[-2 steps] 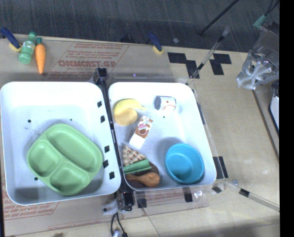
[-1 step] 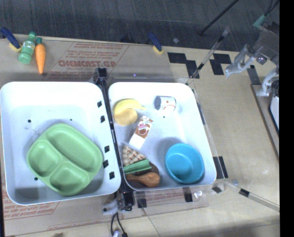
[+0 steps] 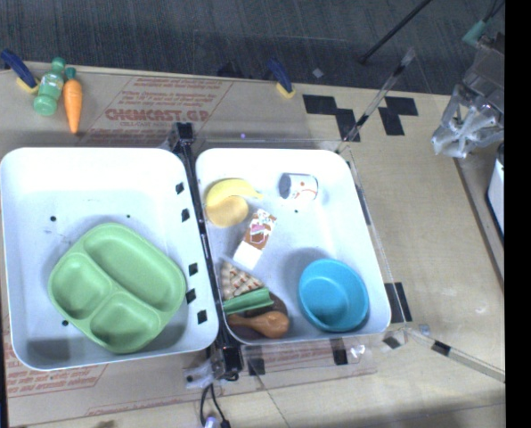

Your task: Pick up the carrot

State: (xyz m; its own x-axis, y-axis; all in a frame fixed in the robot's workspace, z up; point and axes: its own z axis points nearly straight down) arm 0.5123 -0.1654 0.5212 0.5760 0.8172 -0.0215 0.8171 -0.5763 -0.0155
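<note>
bench point(image 3: 426, 230) — two bins point(image 3: 16, 239), carrot point(image 3: 72, 102) (outside)

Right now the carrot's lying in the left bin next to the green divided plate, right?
Not quite. The camera view shows the carrot lying outside both bins, on the bench beyond the left bin's far rim, beside a green bottle. The green divided plate is indeed in the left bin.

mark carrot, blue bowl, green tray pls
carrot point(image 3: 73, 105): camera view, middle of its orange body.
blue bowl point(image 3: 333, 294): camera view, inside of the bowl.
green tray point(image 3: 78, 279): camera view, bare left compartment.
</note>
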